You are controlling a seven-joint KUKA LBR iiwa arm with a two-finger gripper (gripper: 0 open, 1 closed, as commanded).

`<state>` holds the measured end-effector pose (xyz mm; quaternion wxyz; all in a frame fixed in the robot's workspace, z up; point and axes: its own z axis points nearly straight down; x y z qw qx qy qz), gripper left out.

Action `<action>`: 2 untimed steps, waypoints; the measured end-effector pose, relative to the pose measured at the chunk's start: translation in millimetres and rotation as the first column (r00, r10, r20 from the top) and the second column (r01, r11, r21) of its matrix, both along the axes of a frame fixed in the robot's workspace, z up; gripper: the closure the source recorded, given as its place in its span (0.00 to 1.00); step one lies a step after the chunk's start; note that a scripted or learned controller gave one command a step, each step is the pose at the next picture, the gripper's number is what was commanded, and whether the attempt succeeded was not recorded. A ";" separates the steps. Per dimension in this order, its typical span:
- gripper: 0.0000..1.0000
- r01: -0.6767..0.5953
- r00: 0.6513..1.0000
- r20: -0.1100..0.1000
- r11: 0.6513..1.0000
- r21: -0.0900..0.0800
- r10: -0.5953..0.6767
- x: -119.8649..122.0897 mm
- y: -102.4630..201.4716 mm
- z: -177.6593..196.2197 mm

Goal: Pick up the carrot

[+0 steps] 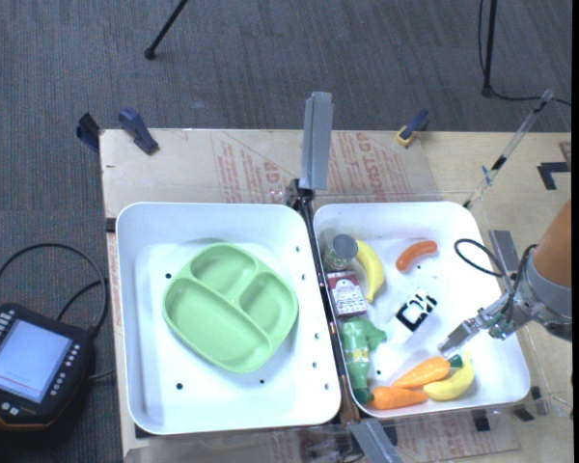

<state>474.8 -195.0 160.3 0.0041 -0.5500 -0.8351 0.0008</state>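
The right shallow white bin (463,222) is holding the orange tapered carrot (423,371) near its front wall, touching a yellow banana (451,384). The left white bin (135,249) is carrying a green divided plate (231,306). The tool (460,337) is hovering just above the carrot; its state cannot be determined.

Red printed lettering runs across the brown board (270,167) under the bins but is too blurred and turned to read, the label on the small bottle (346,292) in the right bin is likewise illegible, and the black-and-white marker block (416,311) bears a pattern, not words.
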 end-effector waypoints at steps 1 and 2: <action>0.00 -0.244 0.970 0.000 0.970 0.002 0.244 -0.5 68.6 -77.0; 0.00 -0.243 0.970 0.000 0.970 0.002 0.243 -0.6 68.5 -77.0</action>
